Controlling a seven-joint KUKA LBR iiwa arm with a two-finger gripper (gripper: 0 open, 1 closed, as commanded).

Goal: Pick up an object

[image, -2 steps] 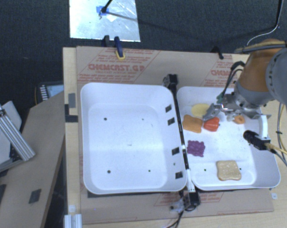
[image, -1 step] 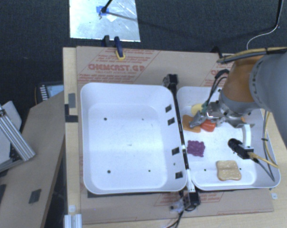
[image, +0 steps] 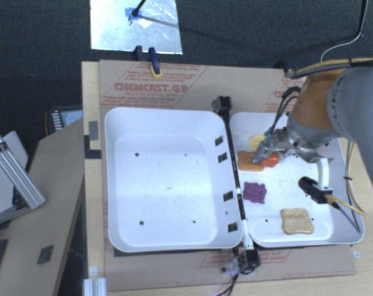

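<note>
Likely target is the red piece (image: 271, 161), upper left part of the right bin (image: 357, 229), touching the orange piece (image: 246, 161) on its left. The yellow piece (image: 256, 142) sits just behind both. The gripper (image: 262, 155) is down right at the red/orange seam; whether it is spread or closed, cannot tell, and nothing shows as held.

Risks:
- The three pieces are bunched, so a close here may catch two at once, or nip an edge and drop it on the lift.
- The pieces look flat and low, so the tips may slide over or shove the red one sideways instead of gripping.
- The orange piece lies near the wall shared with the left bin (image: 168, 177); a push that way could jam it against that wall.

Room:
- Bare floor lies right of and in front of the cluster.
- The purple piece (image: 254, 192) is near, toward the front.
- The tan piece (image: 296, 221) is well apart at the front rim.
- Straight up looks like the safest exit.
- The arm (image: 352, 103) overhangs the bin's right side.
</note>
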